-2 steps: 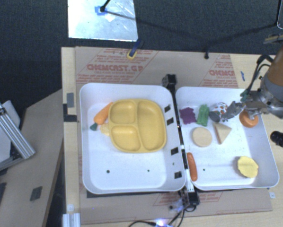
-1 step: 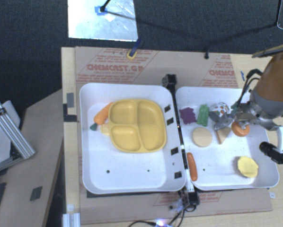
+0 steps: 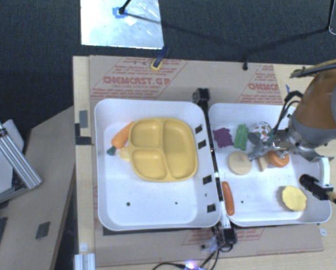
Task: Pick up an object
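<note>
Camera view, glossy yellow divided plate point(image 3: 159, 149), round cream disc point(image 3: 240, 163)

Robot lab: taped cardboard-covered bench point(image 3: 173, 75), white bins point(image 3: 106, 167) (toy food inside), cables.

Yellow divided plate point(image 3: 159, 149) in the white left bin point(image 3: 109, 167), orange carrot point(image 3: 121, 135) with green tip beside it. In the white right bin point(image 3: 258, 210): purple grapes point(image 3: 222, 136), green piece point(image 3: 241, 136), cream disc point(image 3: 239, 163), orange-red sausage point(image 3: 228, 198), yellow lump point(image 3: 293, 198), speckled ball point(image 3: 262, 130).
</note>
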`<state>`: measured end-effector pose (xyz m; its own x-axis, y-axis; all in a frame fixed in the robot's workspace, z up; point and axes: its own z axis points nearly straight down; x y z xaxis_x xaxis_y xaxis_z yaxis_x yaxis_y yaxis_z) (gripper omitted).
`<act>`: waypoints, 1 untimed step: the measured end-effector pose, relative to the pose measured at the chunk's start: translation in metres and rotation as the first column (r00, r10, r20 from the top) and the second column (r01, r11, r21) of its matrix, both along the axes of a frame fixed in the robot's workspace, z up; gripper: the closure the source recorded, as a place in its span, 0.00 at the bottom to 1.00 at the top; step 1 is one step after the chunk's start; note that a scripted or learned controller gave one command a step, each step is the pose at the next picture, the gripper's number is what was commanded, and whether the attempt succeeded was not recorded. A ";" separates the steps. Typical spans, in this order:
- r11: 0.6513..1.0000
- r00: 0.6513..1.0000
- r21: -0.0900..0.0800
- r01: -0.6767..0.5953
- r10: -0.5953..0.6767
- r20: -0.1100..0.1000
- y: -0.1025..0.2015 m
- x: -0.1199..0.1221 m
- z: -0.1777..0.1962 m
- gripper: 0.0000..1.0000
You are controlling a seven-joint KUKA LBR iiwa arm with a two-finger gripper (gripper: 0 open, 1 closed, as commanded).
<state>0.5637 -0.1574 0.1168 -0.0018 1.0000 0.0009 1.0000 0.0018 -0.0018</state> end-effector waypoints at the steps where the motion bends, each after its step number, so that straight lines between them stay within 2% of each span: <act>1: 1.000 1.000 -0.010 0.002 -0.001 0.023 -0.003 0.005 -0.015 0.00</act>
